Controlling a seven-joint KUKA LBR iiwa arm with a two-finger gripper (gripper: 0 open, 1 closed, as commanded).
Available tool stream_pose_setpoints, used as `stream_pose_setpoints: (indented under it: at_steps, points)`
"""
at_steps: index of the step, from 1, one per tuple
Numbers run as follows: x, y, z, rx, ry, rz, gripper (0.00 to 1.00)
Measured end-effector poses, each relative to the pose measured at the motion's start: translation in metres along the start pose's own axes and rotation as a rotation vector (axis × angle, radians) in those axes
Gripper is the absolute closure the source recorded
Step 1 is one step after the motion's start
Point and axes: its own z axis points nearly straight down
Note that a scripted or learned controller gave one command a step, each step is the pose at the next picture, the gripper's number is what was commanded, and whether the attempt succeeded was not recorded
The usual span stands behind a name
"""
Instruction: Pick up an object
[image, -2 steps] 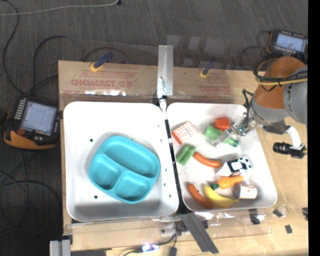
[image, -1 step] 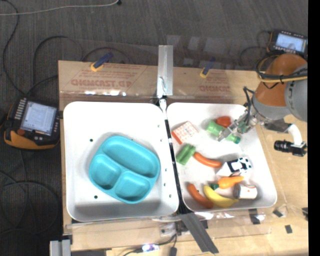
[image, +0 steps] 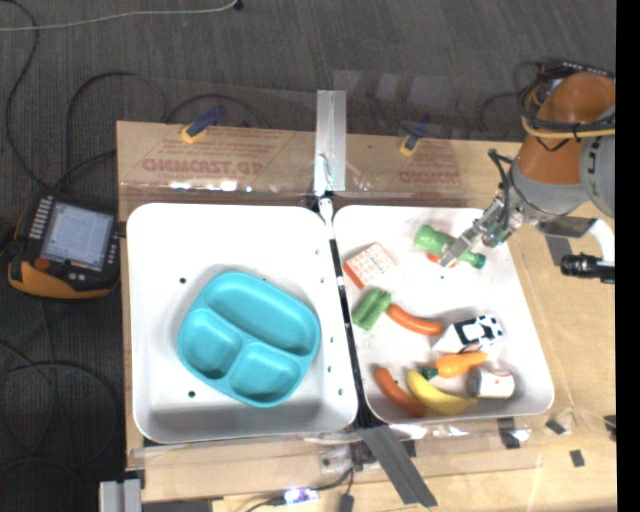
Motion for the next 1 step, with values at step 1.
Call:
stream_pose_setpoints:
  at_steps: [1]
  points:
    - [0.015, 0.0243, -0.0471, -0.002, 0.003, 0.138, 1.0]
